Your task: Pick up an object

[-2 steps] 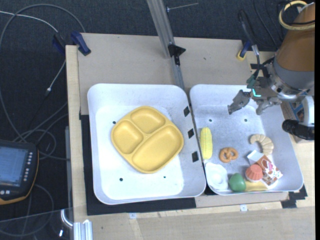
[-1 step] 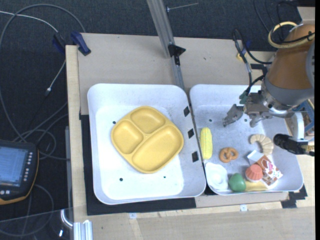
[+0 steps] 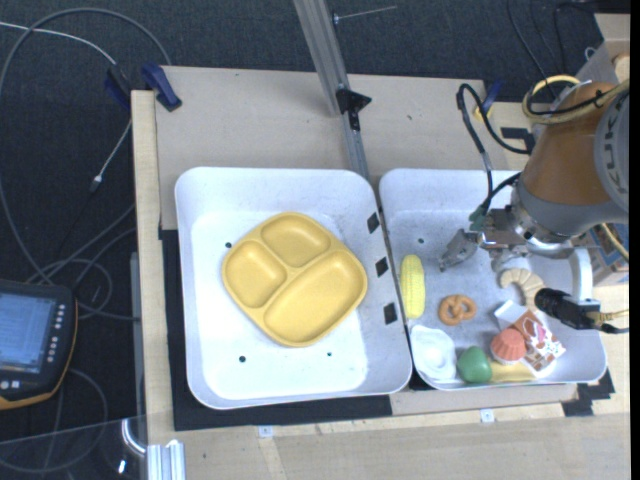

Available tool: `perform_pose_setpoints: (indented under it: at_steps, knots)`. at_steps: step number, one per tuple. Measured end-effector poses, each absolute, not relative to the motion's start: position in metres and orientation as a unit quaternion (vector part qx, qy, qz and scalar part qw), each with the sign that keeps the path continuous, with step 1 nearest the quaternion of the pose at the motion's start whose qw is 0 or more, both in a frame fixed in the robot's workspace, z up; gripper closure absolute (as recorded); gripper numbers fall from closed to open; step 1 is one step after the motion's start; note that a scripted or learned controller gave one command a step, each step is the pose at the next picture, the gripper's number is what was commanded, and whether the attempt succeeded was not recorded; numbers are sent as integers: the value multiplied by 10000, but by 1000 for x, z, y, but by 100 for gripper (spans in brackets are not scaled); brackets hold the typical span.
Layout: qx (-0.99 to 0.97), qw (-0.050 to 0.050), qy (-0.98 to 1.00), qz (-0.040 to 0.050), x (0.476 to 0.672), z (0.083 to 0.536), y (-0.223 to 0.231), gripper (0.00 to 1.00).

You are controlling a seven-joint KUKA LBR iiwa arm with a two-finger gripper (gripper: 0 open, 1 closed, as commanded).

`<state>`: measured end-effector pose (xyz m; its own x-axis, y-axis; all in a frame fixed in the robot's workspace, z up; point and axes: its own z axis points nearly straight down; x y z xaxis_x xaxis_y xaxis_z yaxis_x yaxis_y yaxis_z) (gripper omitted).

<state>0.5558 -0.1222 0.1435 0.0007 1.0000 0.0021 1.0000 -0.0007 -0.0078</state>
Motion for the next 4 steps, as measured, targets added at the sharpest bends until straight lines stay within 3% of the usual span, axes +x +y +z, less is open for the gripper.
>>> perform_pose_setpoints:
  at_steps: [1, 2, 4]
  knots:
    - [-7072, 37, -7070, 17, 555, 90, -121, 0]
    - [-7068, 4, -7074, -8, 557, 105, -121, 100]
    - [-7064, -34, -7078, -26, 552, 231, -115, 100]
